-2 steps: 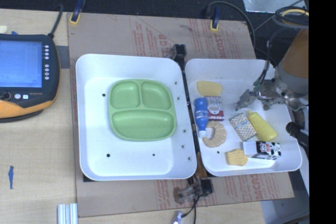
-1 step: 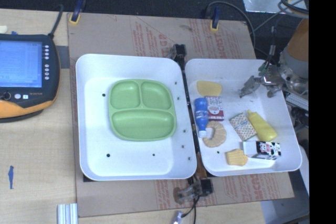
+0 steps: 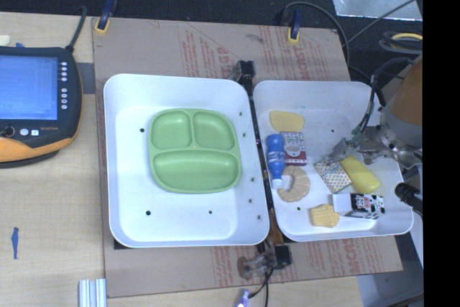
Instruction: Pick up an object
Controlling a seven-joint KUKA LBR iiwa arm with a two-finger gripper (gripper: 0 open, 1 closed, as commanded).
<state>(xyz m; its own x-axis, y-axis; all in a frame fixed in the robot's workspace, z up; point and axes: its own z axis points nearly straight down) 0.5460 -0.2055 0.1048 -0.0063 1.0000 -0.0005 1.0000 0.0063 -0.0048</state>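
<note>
The task names no single object; candidates are seen loose in the right bin (image 3: 323,93). A yellow oblong (image 3: 360,175) is noted near the bin's right side, smooth and rounded, lying at a slant just beside a patterned packet (image 3: 332,175). Along the bin's left wall a blue bottle (image 3: 274,157) lies lengthwise, with a red-and-white packet (image 3: 294,148) touching its right side and a pale yellow slab (image 3: 286,120) above. A tan round disc (image 3: 294,185) is seen below the bottle, a small yellow wedge (image 3: 324,216) near the front rim, and a black-and-white box (image 3: 365,205) to its right.

The gripper (image 3: 345,149) is found over the right bin, just above-left of the yellow oblong; its tip is small and blurred against the packet, so how far it is open, and whether anything is gripped, cannot be told. The arm (image 3: 402,111) is cut off at the right.

The left bin (image 3: 122,154) holds a green divided tray (image 3: 193,150). A tablet (image 3: 32,104) is cut off at the left edge
</note>
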